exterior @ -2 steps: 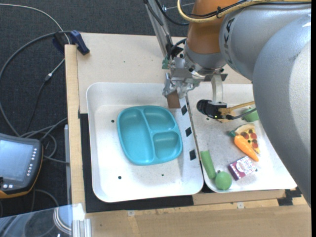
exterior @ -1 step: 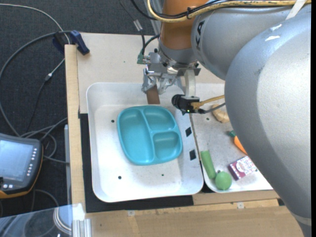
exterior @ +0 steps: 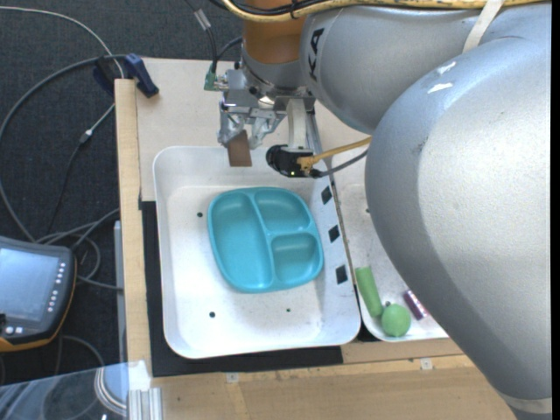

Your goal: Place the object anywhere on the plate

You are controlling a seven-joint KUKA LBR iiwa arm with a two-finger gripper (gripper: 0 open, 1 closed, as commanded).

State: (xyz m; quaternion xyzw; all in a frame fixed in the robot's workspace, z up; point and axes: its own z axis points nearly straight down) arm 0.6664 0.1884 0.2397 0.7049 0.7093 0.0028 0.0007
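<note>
A teal plate with three compartments lies in the left white bin, toward its far side. My gripper hangs over the bin's far rim, just beyond the plate's far-left edge. A small brown block sits between its fingertips, lifted off the bin floor, with the fingers shut on it. The block's lower end hangs short of the plate's rim.
The right bin holds a green stick, a green ball and a small purple piece near its front. The big grey arm covers most of that bin. A blue clamp sits at the bench's far-left corner.
</note>
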